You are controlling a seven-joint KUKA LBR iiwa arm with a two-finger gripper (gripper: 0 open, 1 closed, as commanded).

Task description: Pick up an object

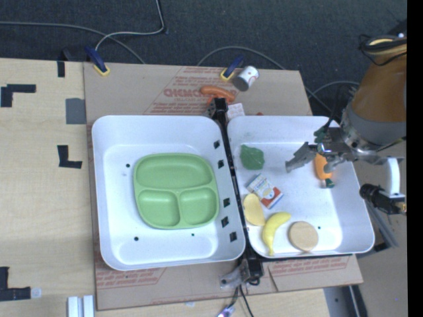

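The right bin (344, 207) holds several toy foods. A green lumpy piece (251, 156) lies at its back left. Toward the front are a small red and white carton (266, 191), a pale yellow piece (253, 209), a banana (274, 228) and a tan round biscuit (303, 236). My gripper (309, 172) hangs over the bin's right half, open, with its fingers spread wide. One finger (296, 160) points left. A small orange object (322, 167) sits close by the other finger, between the two, and I cannot tell whether they touch it.
The left bin (112, 177) holds a green divided plate (176, 189). Behind the bins, on the cardboard, lie a white cylinder (246, 78), an orange item (218, 92) and two blue and yellow clamps (99, 61). The arm's bulk (380, 104) stands over the right bin's far right edge.
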